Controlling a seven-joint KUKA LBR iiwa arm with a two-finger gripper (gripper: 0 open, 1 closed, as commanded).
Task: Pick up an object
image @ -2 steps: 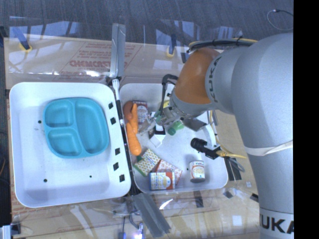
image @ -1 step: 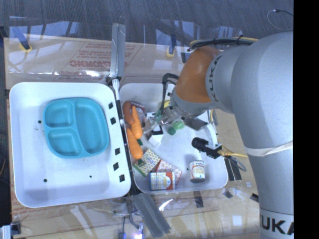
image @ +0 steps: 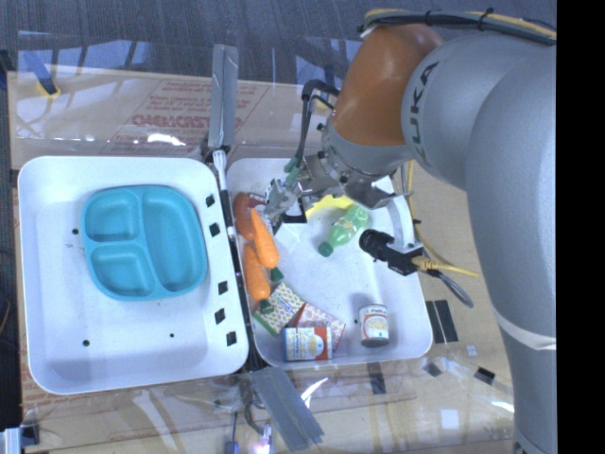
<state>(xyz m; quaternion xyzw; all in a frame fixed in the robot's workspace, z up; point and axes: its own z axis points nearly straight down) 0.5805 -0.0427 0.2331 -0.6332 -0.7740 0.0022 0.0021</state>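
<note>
My gripper (image: 277, 200) hangs low over the upper left part of the right bin (image: 408, 346). It is right beside the upper end of an orange carrot (image: 259, 233) that lies along the bin's left wall. A second carrot (image: 255, 274) lies just below the first. To the gripper's right lies a green bottle (image: 342, 229) on its side, with a yellow item (image: 324, 204) partly hidden under the wrist. Nothing shows between the gripper's fingers.
The right bin's lower part holds a green and white packet (image: 280, 306), a red and white carton (image: 309, 340) and a small can (image: 374, 323). In the left bin (image: 47, 339) lies a blue divided plate (image: 144, 240). A wall with black clips separates the bins.
</note>
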